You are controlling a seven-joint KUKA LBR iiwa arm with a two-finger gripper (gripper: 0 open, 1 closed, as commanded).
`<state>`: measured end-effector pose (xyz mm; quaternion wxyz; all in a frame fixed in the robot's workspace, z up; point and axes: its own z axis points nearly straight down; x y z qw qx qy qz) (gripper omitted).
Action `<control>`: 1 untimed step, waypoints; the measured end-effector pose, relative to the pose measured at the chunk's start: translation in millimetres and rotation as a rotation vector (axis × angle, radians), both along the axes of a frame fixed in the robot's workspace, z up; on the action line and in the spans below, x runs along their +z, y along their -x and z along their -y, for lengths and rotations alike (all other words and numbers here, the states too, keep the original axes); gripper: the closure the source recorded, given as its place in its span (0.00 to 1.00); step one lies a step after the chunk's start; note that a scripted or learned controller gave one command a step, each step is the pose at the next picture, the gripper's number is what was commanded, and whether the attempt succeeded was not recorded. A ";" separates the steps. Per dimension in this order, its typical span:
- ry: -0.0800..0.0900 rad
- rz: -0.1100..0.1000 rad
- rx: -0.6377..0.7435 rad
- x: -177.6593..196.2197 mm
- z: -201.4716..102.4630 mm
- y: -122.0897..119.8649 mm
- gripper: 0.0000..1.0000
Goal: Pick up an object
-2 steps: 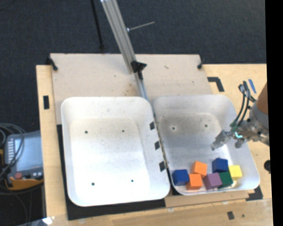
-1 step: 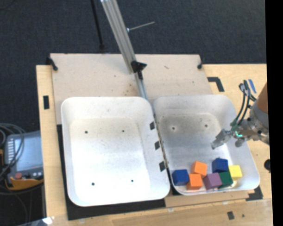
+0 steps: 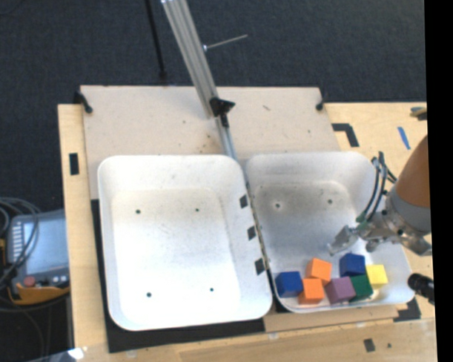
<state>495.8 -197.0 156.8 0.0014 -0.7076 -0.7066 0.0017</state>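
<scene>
Gripper (image 3: pixel 346 241) is seen low in the right bin (image 3: pixel 300 170), just above the blocks; whether it is open or closed cannot be told. Nothing is held. Blocks (image 3: pixel 330 280) lie clustered in the bin's near right corner. Grasp and lift judged outstanding.

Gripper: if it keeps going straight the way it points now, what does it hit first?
Likely the right bin's bare floor just left of the gripper, above the orange block. Depth is unclear; the blocks sit slightly off that line.
</scene>
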 end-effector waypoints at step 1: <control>0.000 0.001 -0.002 -45.3 3.4 -6.6 0.00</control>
